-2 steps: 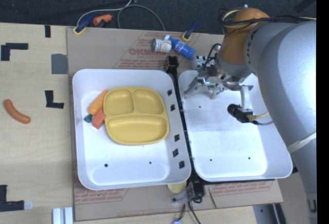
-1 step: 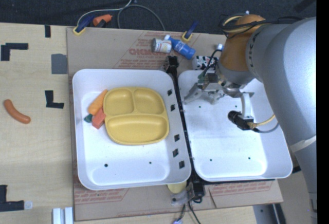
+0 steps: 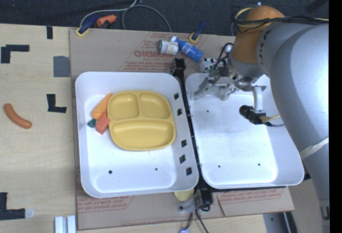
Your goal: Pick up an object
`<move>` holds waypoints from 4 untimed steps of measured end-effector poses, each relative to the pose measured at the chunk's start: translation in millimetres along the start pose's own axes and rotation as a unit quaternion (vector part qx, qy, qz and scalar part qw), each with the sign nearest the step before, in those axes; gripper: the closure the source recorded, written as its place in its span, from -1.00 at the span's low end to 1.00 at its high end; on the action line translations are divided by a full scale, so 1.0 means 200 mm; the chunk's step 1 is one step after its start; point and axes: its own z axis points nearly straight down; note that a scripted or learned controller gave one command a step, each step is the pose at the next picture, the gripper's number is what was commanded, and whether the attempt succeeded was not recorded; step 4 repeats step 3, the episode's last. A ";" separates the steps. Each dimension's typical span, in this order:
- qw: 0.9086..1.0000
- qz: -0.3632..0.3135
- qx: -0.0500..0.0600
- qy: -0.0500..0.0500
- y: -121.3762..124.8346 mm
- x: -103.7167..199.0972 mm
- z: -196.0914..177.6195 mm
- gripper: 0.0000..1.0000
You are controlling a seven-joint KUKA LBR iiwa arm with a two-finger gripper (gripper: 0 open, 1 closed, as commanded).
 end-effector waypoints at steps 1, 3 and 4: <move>1.000 -0.001 -0.001 -0.001 0.00 0.00 -0.05 1.00; 1.000 -0.005 0.001 0.003 -0.44 0.93 -0.62 1.00; 1.000 -0.005 0.001 0.003 -0.44 0.93 -0.62 1.00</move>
